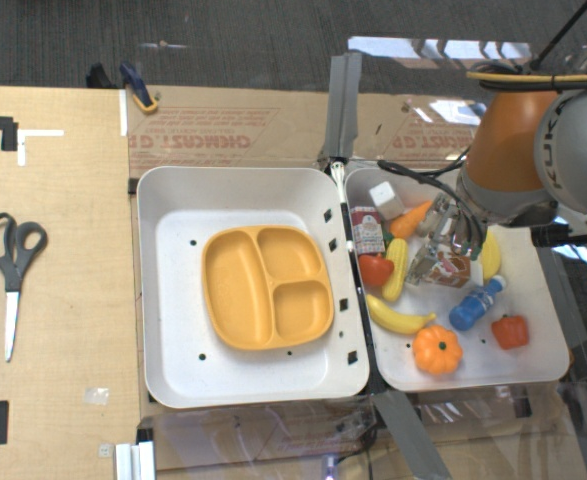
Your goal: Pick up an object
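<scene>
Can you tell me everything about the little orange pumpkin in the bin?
The little pumpkin is round and bright orange, with soft ribs down its sides and a small green stem on top. It looks like smooth, shiny plastic, a toy one. It sits upright near the front edge of the right bin. The tip of a yellow banana reaches it on its upper left side, and a blue bottle lies just behind it.
</scene>
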Robot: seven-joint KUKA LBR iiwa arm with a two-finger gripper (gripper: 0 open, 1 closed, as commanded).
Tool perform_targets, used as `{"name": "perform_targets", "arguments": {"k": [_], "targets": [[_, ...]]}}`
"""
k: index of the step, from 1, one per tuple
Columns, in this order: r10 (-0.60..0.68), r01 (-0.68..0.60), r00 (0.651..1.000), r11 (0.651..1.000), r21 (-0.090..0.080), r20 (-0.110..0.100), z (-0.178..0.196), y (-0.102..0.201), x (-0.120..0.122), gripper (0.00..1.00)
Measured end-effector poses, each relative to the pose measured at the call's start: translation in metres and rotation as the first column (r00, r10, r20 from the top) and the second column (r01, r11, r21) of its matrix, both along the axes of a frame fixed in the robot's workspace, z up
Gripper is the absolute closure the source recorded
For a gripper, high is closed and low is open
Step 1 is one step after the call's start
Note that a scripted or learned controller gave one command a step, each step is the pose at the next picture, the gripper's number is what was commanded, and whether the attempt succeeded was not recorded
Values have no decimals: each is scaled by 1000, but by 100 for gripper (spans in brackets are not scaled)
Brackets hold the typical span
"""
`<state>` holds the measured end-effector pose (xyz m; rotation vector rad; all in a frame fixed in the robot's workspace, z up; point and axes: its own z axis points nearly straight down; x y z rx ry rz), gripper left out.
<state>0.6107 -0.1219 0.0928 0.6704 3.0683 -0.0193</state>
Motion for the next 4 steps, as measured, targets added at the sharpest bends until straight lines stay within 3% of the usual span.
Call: {"name": "perform_targets", "arguments": {"k": [1, 2, 3, 4], "targets": [[-107, 106, 994, 994, 11, 3, 0, 20, -56, 0], [-273, 273, 962, 962, 11, 4, -1, 24, -93, 0], [-469, 469, 883, 883, 11, 4, 0, 15, -37, 0], [-508, 508, 861, 861, 0, -16, -2, 18, 27, 0]]}}
